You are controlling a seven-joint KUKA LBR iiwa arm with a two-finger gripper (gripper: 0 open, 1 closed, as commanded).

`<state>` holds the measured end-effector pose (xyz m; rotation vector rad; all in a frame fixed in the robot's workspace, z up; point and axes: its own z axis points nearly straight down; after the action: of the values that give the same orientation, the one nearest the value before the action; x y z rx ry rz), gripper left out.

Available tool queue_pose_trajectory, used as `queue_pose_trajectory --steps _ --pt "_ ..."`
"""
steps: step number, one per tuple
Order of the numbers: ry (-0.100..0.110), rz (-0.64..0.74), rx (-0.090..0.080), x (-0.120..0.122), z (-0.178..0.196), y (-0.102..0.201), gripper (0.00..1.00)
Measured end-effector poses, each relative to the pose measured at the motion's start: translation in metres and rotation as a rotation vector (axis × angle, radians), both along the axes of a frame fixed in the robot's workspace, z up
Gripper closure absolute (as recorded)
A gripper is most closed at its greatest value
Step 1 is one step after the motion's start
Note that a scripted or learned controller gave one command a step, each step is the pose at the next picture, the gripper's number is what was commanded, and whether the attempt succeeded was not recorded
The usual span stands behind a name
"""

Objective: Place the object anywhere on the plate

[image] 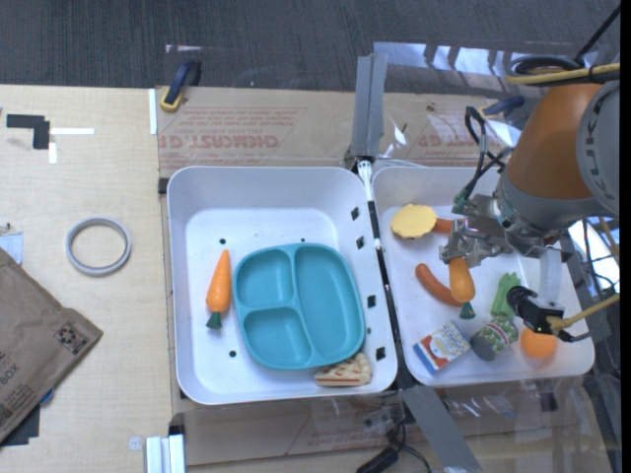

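The grey arm's two-finger gripper (461, 254) hangs over the middle of the right white bin (582, 361) — whether it is gripping the small orange plastic carrot (461, 282) just beneath it cannot be told. The teal three-compartment plastic plate (296, 304) lies in the left white bin (187, 264), beside another orange toy carrot (219, 282) along that bin's left edge.

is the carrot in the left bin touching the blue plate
Apart. The camera view shows a strip of white bin floor between the carrot and the plate rim.
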<state>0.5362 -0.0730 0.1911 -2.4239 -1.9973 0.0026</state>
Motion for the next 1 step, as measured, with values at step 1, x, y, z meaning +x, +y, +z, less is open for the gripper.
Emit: queue_pose_trajectory --steps 1 --pt "0.004 -0.286 -0.001 -0.0252 -0.0010 0.0692 1.00"
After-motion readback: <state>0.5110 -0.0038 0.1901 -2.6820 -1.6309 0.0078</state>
